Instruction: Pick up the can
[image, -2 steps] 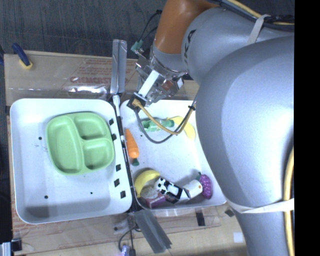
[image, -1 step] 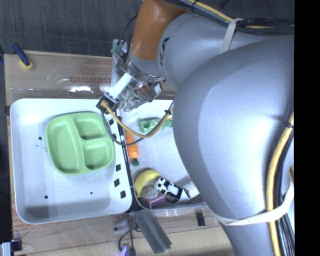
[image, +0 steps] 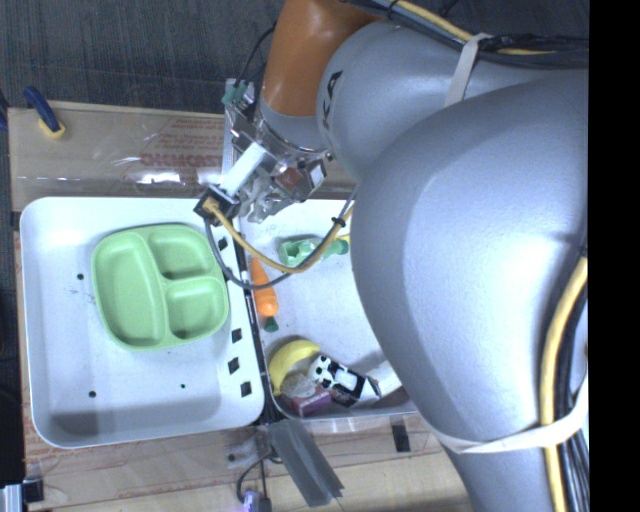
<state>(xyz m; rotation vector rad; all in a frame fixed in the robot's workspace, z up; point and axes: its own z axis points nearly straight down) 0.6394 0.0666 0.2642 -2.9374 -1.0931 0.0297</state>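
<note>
My gripper hangs over the far left corner of the right bin, close to the wall between the two bins. A yellow round object lies at the near left of that bin and may be the can, though I cannot tell for sure. It is well below the gripper in the view and apart from it. The arm's large grey body hides most of the right bin.
In the right bin lie an orange carrot, a green item, a black-and-white toy and a purple piece. The left bin holds a green divided plate. A yellow cable droops from the wrist.
</note>
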